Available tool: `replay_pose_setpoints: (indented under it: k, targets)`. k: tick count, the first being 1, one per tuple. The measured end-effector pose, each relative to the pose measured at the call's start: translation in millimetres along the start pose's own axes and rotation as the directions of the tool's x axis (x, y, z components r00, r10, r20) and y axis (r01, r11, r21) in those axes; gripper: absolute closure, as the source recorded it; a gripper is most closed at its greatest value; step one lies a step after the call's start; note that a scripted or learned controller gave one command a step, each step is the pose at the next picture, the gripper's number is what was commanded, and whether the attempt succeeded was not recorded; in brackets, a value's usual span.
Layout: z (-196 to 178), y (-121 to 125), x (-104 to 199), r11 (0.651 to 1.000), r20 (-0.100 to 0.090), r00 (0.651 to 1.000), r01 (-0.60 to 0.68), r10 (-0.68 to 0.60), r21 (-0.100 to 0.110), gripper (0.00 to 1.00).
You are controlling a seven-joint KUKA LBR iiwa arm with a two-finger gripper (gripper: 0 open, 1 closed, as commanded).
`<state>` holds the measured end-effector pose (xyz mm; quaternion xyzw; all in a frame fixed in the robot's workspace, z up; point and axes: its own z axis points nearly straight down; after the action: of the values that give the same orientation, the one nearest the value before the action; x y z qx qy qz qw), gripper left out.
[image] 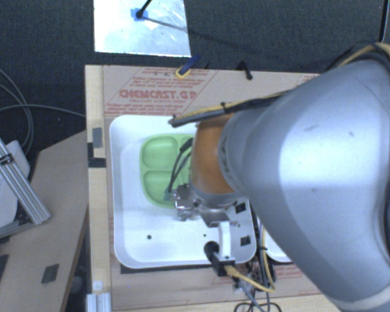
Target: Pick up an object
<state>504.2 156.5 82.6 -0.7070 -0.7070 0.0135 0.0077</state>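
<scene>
A pale green object (160,169) with rounded lobes lies in the left white bin (131,239), toward its far side. The grey arm with its orange band (205,161) reaches in from the right and covers the green object's right part. The gripper (185,207) hangs low over the bin, just at the green object's near right edge. The wrist body hides the fingers.
A brown cardboard sheet (156,90) with red lettering lies under the bins. A shiny square panel (140,18) sits on the dark floor behind the bench. Metal rails (13,181) stand at the left. Cables (250,285) hang by the bin's near edge.
</scene>
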Motion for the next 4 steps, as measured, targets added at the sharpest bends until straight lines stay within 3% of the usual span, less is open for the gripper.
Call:
replay_pose_setpoints:
  k: [1,2,3,4]
  targets:
    - [-68.0,78.0,-27.7,0.999,-0.008,1.0,0.0,0.0,-0.039,1.0]
    - [-103.4,9.2,-86.5,1.0,-0.007,1.0,-0.005,0.005,-0.031,1.0]
    - [-100.3,-11.6,-103.3,1.0,-0.008,1.0,-0.001,0.001,-0.029,1.0]
    - [-41.1,-20.8,-41.1,1.0,-0.01,1.0,0.008,-0.009,-0.024,1.0]
